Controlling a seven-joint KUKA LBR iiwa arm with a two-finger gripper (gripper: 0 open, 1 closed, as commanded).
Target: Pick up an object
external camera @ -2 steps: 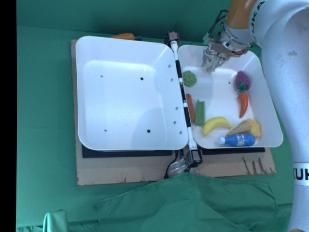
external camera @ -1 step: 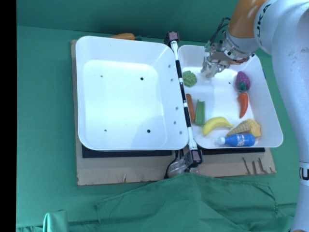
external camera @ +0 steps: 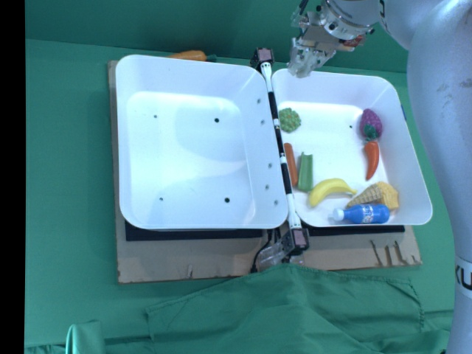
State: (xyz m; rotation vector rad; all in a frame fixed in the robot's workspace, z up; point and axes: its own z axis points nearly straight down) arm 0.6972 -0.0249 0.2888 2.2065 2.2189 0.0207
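The claw hangs above the right white plastic bin's far rim, its grip impossible to judge, nothing lifted, so the picking seems all ahead.

Orange object mostly hidden behind left bin's far rim; arm cut off at top and right edges.

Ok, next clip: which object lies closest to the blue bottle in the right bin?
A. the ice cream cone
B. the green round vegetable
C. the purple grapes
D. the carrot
A: the ice cream cone lies just above the blue bottle in the right bin, almost touching it, while the others sit farther up or left.
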